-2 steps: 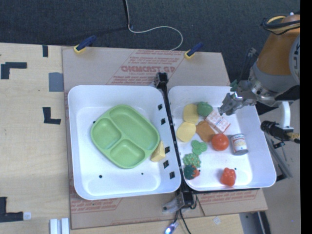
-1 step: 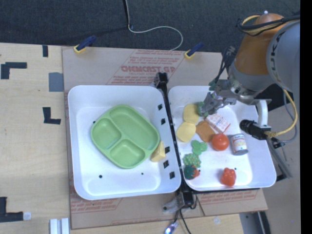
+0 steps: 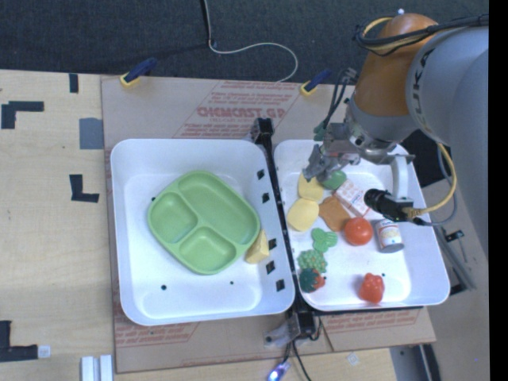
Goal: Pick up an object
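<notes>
Hand (image 3: 325, 167), grip unclear, low over right bin (image 3: 421, 292) on cardboard-covered bench (image 3: 230, 113), dark carpet (image 3: 103, 22) behind.

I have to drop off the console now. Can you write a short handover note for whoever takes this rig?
Gripper: low over the far end of the right bin, above the yellow toy foods; grasp not visible.
Right bin also has a tomato, small can, green grapes and red strawberry.
Left bin: green divided tray and a yellow piece beside it.
Done: nothing seen lifted.
Left: pick up an object.
</notes>
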`<state>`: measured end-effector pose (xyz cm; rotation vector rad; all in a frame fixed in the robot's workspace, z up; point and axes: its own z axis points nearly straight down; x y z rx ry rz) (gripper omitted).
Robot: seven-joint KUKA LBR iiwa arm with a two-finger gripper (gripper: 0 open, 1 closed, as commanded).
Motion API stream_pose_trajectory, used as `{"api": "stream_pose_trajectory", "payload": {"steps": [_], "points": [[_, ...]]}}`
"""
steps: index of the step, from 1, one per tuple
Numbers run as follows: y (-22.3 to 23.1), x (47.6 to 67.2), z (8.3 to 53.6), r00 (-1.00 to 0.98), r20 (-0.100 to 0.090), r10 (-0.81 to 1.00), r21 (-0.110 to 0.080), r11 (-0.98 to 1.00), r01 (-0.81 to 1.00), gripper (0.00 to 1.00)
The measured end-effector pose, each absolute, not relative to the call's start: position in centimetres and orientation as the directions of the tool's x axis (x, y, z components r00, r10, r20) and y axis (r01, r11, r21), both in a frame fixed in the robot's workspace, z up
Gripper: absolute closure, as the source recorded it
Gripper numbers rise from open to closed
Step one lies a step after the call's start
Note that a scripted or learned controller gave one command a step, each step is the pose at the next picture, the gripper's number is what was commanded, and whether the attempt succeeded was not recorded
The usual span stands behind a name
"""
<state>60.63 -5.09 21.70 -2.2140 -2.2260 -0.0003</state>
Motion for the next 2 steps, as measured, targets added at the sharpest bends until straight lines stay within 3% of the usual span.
{"api": "stream_pose_trajectory", "payload": {"steps": [2], "points": [[-5.57, 61.54, 21.42, 0.000, -0.001, 1.000, -0.001, 0.000, 1.000, 1.00]]}}
